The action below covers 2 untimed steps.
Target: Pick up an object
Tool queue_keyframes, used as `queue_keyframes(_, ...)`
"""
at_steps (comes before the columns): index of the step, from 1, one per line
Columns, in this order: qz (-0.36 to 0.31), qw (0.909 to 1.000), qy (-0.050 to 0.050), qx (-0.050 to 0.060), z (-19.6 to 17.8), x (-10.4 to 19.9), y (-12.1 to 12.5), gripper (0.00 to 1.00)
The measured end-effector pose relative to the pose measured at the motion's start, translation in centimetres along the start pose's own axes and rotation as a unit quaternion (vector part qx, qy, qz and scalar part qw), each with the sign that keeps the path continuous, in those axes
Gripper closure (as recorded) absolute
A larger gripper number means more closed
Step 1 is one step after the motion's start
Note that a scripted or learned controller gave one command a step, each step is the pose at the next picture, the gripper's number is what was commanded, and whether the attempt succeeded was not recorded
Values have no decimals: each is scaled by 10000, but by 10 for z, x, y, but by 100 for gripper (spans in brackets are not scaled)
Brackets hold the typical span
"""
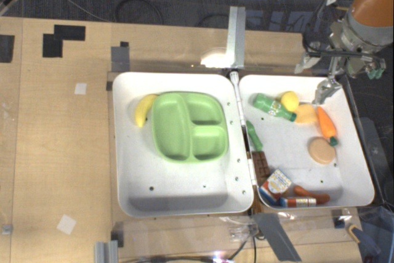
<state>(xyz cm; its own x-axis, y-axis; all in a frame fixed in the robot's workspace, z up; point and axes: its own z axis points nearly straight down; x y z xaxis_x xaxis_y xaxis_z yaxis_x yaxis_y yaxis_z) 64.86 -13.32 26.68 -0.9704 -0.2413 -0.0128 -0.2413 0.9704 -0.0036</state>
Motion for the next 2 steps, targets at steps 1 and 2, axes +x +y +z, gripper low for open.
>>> queue_keyframes(1, -875, 9962, -3, 0, 167, -9, -24, 0)
queue_keyframes(2, -1153, 9933, -12, 11, 176, -19, -12, 0)
